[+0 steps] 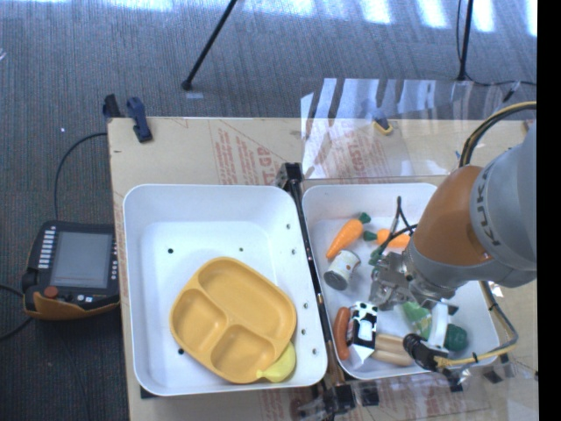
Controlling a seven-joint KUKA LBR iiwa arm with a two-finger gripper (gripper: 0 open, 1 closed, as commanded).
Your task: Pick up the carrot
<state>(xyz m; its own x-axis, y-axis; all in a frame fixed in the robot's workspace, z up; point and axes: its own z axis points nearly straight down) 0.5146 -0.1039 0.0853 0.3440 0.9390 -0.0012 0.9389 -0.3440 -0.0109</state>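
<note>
A hot dog [341, 333] and cow toy [363, 324] crowd the gripper [392, 285], grip state unreadable, risking a wrong grab beside the carrot [344, 238].

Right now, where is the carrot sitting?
The orange toy carrot with green top lies tilted in the right white bin, upper left part, just above the small white cylindrical can and left of the pincer.

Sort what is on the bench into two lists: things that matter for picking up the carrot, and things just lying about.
For the job:
- carrot, in the right bin
- gripper, over that bin, right of the carrot

Lying about:
- yellow divided plate in the left bin
- small can just below the carrot
- black-and-white cow toy
- red sausage-like piece
- green items near the arm
</note>
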